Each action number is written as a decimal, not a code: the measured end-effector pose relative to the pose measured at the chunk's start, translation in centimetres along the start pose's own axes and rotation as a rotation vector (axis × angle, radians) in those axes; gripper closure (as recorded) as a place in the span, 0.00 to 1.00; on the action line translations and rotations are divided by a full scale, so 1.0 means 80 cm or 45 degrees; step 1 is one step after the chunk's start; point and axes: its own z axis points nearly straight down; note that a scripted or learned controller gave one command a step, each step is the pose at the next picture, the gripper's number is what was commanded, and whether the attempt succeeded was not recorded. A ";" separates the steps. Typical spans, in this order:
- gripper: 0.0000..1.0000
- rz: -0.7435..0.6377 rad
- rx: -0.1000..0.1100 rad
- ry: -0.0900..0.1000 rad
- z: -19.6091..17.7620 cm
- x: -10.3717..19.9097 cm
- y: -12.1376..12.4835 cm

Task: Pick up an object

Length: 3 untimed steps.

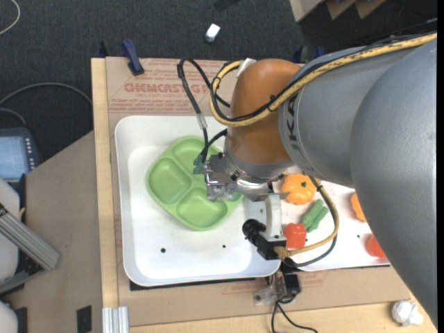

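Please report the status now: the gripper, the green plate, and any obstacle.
Gripper low over green divided plate's right edge; finger state unclear. Plate flat in left bin. Orange toy and red-green toy beside wrist, apart from plate.

Bare bin floor [149, 245] lies open left of and below my gripper [216, 186]; the green divided tray [182, 184] sits directly beneath, toys [300, 207] crowd right.

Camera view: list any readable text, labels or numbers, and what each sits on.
"CHEMCAST" in red print, followed by further letters cut off by the cables and arm, on the brown board behind the left white bin.
A smaller red line under it: too small to read.
Dark lettering on the grey arm beside the orange band: partly hidden, unreadable.
The green divided tray bears no text I can make out.
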 end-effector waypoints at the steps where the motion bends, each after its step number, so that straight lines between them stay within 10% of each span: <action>1: 1.00 0.004 -0.026 0.005 -0.179 0.014 -0.038; 2: 1.00 0.023 0.000 -0.009 -0.106 -0.084 -0.005; 3: 1.00 -0.002 -0.017 0.001 -0.188 0.018 -0.039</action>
